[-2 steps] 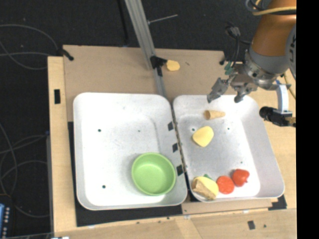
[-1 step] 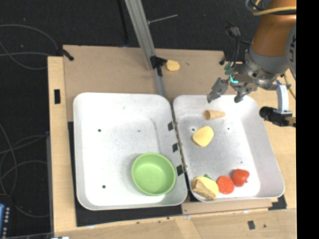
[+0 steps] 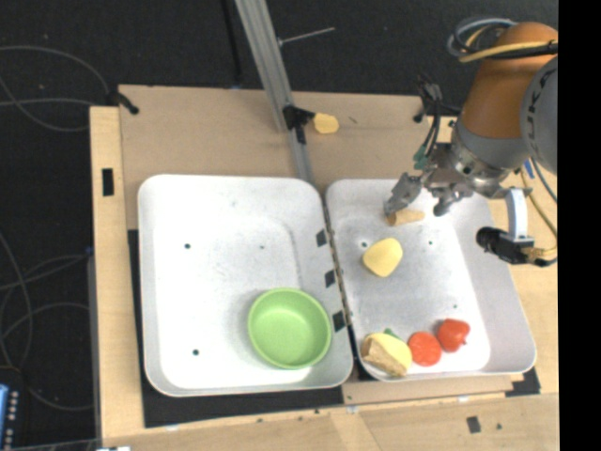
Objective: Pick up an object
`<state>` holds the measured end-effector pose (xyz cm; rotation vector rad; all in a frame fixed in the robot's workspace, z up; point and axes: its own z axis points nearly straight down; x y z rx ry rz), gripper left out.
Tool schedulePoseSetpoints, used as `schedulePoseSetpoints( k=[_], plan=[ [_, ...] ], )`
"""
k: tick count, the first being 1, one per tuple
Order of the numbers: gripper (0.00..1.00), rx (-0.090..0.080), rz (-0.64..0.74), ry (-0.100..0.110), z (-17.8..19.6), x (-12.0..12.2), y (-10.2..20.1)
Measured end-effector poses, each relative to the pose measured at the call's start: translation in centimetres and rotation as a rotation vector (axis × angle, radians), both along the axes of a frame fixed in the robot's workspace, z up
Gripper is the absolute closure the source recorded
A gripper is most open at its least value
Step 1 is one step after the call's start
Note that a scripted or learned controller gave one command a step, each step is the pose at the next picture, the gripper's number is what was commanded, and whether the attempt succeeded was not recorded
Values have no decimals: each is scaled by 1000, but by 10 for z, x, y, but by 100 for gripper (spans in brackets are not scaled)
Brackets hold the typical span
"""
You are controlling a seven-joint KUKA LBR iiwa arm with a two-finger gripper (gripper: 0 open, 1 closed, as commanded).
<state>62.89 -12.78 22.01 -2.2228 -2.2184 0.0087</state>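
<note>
Hovering near the right bin's (image 3: 488, 280) far edge, tool (image 3: 420, 200) over tan piece (image 3: 408, 217)

The scene is evenly and fairly brightly lit from above, with no strong single source evident. The two white bins (image 3: 235, 252) are the brightest surfaces and look slightly washed out, their speckled floors still readable. Shadows are soft and short: a faint one hugs the green bowl (image 3: 289, 327), and thin dark lines sit under the bin rims. The black floor around the bench (image 3: 207, 130) swallows detail, though pale cable loops show faintly. The orange band (image 3: 502, 83) on the arm carries a mild sheen. Overall sharpness is modest; small objects have soft edges, and the picture looks somewhat grainy.
</note>
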Motion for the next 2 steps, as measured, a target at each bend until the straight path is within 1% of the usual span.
schedulePoseSetpoints(
  k=[1,2],
  plan=[
    [0,-1,-1,-1,-45,3,-8],
    [0,0,-1,-1,-87,1,-7]
  ],
)
